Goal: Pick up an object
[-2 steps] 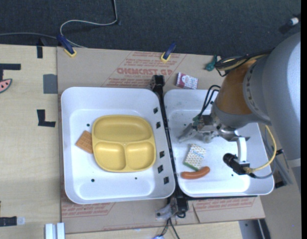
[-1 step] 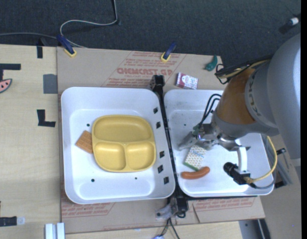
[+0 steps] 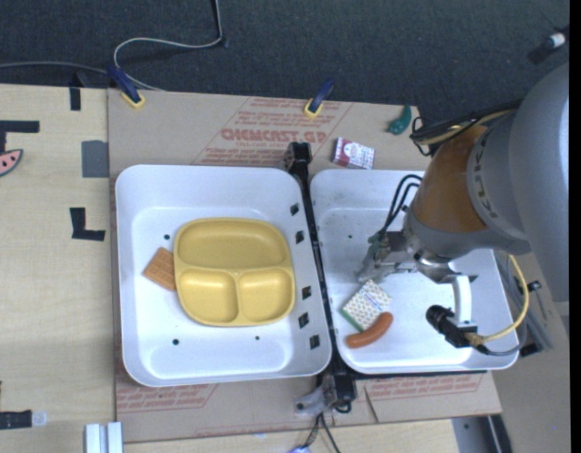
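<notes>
Gripper low in right white bin, just above checkered green-white packet (red sausage beside). Finger state: cannot tell. Yellow 3-section plastic plate in left bin.

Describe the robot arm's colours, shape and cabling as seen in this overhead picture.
The arm is thick, rounded and grey, with an orange band above the wrist. Black cables loop beside the band, and a yellow cable curves below. The pincer looks like grey metal.

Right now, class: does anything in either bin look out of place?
Yes. In the left bin, a brown cracker-like piece lies wedged partly under the yellow divided plate, not on it.
</notes>
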Controlling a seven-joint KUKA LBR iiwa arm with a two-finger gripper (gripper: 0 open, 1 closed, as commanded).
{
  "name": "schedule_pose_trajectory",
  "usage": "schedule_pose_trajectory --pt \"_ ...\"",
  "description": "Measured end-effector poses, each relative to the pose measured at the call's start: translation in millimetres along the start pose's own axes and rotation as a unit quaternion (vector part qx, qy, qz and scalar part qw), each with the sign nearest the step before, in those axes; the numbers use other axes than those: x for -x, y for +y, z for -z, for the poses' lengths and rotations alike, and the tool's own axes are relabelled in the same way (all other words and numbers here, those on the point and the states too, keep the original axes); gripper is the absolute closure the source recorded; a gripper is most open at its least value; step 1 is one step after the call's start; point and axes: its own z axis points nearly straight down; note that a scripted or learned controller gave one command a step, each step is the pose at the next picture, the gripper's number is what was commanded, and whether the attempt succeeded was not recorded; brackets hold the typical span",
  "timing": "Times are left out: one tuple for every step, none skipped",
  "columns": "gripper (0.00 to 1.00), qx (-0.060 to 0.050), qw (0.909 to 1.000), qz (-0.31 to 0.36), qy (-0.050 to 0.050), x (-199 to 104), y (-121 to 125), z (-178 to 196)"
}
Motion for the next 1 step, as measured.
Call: schedule_pose_trajectory --pt "0.00 0.000 1.0000 0.000 0.000 0.0 -0.1 -0.1"
